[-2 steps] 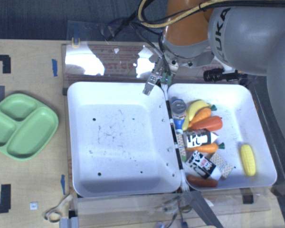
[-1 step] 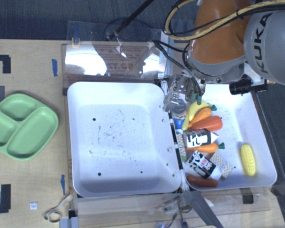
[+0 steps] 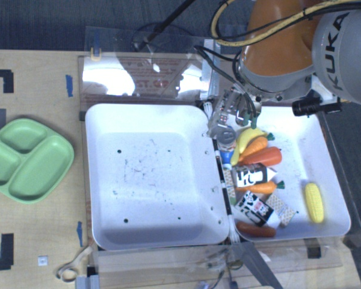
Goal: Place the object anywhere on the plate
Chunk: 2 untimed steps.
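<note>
I see the arm (image 3: 301,35) enter from the right, and its orange band and wrist hide the back of the right bin (image 3: 334,161). The gripper (image 3: 228,122) hangs over that bin's left rear corner, close to the wall shared with the left bin (image 3: 144,173); whether it is parted or closed I cannot tell. Directly in front of it lies a heap of toy food: a banana (image 3: 246,140), a carrot (image 3: 262,156), a smaller carrot (image 3: 263,187), a black-and-white pack (image 3: 253,206) and a sausage (image 3: 256,229), overlapping so that several outlines are unclear. A corn cob (image 3: 314,201) lies apart to the right. The green plate (image 3: 27,159) sits on the bench, well left of both bins.
</note>
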Each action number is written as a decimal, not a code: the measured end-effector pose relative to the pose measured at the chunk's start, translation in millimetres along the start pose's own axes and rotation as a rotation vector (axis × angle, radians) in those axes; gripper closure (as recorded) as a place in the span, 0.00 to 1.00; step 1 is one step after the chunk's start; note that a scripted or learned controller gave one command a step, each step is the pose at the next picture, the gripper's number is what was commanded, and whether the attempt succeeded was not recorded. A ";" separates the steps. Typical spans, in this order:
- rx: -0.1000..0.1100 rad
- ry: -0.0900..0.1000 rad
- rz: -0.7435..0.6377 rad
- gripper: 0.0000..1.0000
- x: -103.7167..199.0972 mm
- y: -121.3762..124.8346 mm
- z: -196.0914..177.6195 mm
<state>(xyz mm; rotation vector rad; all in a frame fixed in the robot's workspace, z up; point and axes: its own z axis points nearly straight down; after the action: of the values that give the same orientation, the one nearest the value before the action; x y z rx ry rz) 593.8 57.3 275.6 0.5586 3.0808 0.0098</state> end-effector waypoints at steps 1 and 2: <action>0.005 0.006 0.040 1.00 -15.2 -13.2 53.4; 0.004 0.005 0.126 1.00 -9.2 74.2 107.8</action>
<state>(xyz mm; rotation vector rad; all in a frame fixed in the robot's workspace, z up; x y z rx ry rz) 629.7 124.0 168.5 0.7529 3.0459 0.0055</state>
